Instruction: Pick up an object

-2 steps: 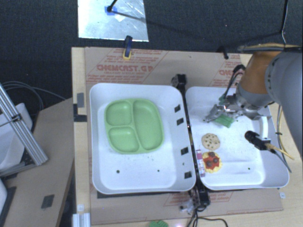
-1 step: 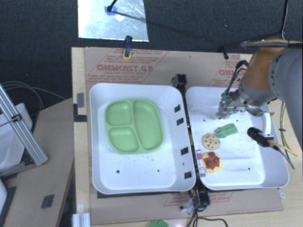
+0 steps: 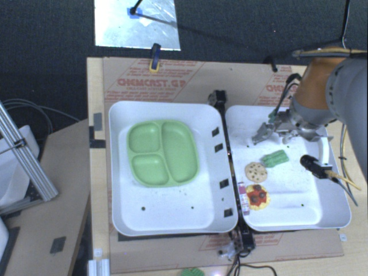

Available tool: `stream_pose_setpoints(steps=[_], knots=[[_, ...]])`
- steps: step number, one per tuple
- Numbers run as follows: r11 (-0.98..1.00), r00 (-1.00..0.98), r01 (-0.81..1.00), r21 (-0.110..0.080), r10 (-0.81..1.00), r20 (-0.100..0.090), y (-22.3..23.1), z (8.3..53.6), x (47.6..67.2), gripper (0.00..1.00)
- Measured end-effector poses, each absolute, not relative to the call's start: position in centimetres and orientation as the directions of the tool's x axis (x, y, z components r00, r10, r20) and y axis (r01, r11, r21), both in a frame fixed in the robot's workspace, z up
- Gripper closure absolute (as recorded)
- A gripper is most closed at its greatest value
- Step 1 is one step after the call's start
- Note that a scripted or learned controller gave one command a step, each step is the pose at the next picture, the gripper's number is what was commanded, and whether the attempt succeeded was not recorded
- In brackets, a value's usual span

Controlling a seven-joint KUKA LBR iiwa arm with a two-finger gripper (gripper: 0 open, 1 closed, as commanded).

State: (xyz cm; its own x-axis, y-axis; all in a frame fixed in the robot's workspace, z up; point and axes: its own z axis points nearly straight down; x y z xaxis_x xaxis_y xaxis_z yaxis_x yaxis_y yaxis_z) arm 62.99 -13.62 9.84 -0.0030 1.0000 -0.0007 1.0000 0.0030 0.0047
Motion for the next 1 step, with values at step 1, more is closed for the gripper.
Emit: stream_pose_setpoints(steps=[1], knots=[[-0.002, 0.002, 1.000, 0.005, 1.000, -0.002, -15.27, 17.65, 57.01, 0.00]])
